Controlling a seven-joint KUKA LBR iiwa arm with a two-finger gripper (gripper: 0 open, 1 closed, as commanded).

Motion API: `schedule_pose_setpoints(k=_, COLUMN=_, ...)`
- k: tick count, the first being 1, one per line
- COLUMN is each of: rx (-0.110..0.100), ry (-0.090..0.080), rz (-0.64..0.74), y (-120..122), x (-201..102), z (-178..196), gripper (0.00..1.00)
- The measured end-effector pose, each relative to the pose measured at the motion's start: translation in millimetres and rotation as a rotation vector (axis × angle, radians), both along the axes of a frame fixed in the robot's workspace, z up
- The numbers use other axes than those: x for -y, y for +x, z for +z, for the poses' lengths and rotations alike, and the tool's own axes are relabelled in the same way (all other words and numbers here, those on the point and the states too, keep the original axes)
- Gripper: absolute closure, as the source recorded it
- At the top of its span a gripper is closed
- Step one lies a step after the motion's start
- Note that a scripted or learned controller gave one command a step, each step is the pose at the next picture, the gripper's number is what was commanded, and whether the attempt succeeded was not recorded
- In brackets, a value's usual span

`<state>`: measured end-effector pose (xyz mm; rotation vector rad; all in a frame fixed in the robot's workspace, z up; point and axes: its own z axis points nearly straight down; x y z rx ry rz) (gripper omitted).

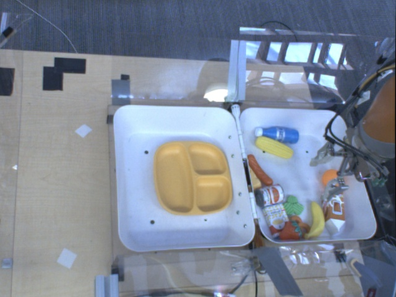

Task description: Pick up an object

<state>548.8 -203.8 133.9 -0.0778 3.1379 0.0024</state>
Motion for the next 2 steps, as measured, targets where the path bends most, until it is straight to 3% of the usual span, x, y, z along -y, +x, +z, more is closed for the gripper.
schedule_pose_setpoints(k=1, rx=0.012, ry=0.000, rz=-0.130, y=42, x=-85, z=-44, gripper=0.00)
schedule_pose_setpoints(k=2, rx=0.008, ry=-0.002, rz=-0.394, y=32, x=-2, z=-28, gripper=0.00)
